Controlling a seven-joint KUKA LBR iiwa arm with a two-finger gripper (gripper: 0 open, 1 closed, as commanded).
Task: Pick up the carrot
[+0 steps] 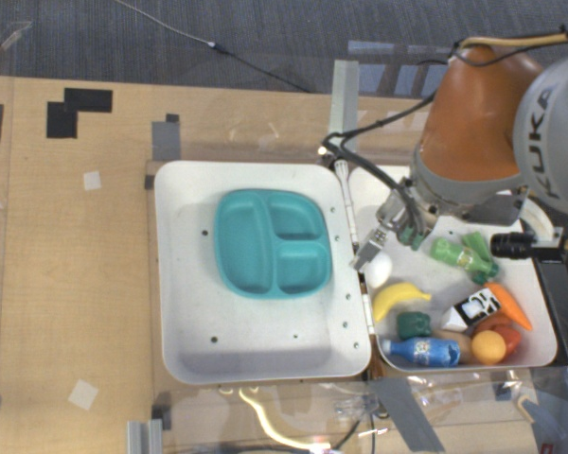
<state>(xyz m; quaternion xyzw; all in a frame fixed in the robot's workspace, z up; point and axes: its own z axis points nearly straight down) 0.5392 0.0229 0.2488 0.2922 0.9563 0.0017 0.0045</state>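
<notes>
The carrot (510, 306), orange and tapered, lies near the right wall of the right bin (547, 346), beside a black-and-white block (478, 306). My gripper (370, 252) hangs low over the left side of that bin, just above a white egg-shaped thing (379, 271). It is well to the left of the carrot and apart from it. The arm's orange band (473, 112) covers the back of the bin.
The right bin also holds a yellow banana (400, 298), a dark green piece (414, 324), a blue bottle (424, 351), an orange ball (489, 347) and a green vegetable (465, 253). A teal divided plate (270, 242) sits in the left bin (256, 359).
</notes>
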